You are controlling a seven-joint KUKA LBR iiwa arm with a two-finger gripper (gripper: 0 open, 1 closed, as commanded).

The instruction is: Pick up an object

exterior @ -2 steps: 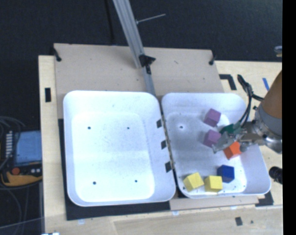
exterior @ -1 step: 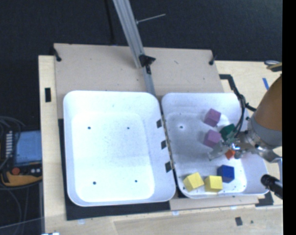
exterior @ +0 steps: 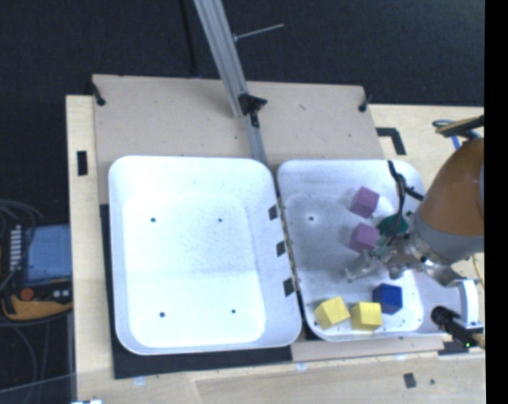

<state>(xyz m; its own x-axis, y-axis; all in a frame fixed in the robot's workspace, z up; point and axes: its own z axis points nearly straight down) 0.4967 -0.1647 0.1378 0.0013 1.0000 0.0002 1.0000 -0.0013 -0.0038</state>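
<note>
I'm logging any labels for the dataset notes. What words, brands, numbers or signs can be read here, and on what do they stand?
None can be read.
Blocks in the right bin: purple, yellow, blue; their faces are plain.
Blue box at the left edge: too blurred to tell if it bears any text.
Left bin: dark dots, no writing.

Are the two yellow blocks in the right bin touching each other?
Cannot tell. In the camera view the left yellow block and right yellow block sit side by side, too blurred to show contact or gap.

Robotics lab: bench [exterior: 195, 120] with two white bins [exterior: 128, 225], loose cables [exterior: 10, 310].
</note>
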